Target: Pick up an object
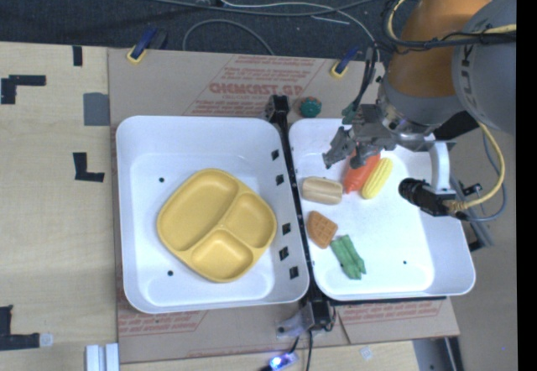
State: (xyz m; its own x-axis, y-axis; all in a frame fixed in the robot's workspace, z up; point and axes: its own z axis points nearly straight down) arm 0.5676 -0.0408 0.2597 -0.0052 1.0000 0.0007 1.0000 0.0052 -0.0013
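Observation:
My gripper (346, 159) hangs over the back part of the right bin (436, 277), fingers spread open and nothing between them. An orange carrot (356, 179) lies just below its right finger (362, 158), its upper end partly hidden by it. A yellow corn cob (377, 177) rests against the carrot's right side. A tan bread roll (321, 190) lies to the lower left of the gripper. Nearer the front are an orange waffle-like piece (321, 228) and a green vegetable (347, 256).
The left bin (138, 193) holds a yellow divided plate (216, 224). A small teal object (311, 107) sits on the cardboard behind the bins. Black clips line the wall between the bins. The arm's cables and a black fitting (424, 195) overhang the right bin's right side.

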